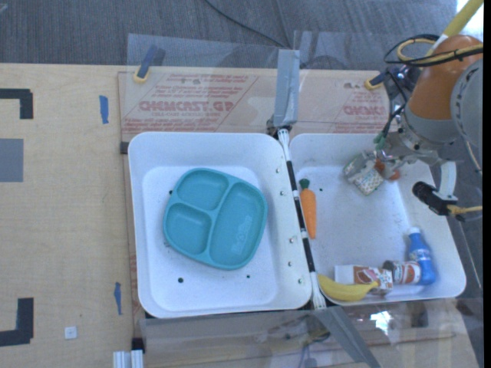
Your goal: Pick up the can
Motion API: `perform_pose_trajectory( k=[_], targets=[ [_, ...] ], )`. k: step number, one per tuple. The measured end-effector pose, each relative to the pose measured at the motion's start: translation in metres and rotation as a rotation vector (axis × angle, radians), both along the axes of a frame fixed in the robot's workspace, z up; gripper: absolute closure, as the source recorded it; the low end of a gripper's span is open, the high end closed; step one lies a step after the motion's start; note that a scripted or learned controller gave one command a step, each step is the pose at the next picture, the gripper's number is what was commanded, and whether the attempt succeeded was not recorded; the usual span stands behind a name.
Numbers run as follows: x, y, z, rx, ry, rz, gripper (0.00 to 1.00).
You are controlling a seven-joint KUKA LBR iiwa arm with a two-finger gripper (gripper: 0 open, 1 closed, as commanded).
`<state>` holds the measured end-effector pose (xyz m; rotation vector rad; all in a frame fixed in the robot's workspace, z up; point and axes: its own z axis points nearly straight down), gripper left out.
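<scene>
The grey arm's end effector (381,162) sits low in the right-hand shallow white bin (337,240), right at a small crumpled silvery can with a speckled face (364,176) near the bin's far wall. Whether it is open or closed I cannot tell — the wrist hides it. The grasp step looks to be in hand; next comes a firm closure, then a straight lift.

The pale wooden bench (61,228) carries both bins; grey carpet (115,6) lies beyond. The left-hand white bin (146,228) holds a teal divided plate (215,217).
</scene>
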<state>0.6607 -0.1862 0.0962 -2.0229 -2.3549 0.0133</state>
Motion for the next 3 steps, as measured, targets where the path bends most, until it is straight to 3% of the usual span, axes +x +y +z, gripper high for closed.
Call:
perform_pose_trajectory(
  k=[1,2,3],
  targets=[
    [0.005,-0.003,0.016,-0.014,-0.019,0.003,1.00],
    [0.008,0.060,0.147,-0.020,-0.039,-0.012,1.00],
    [-0.013,0.131,0.162,-0.021,-0.029,-0.223,1.00]
  ],
)
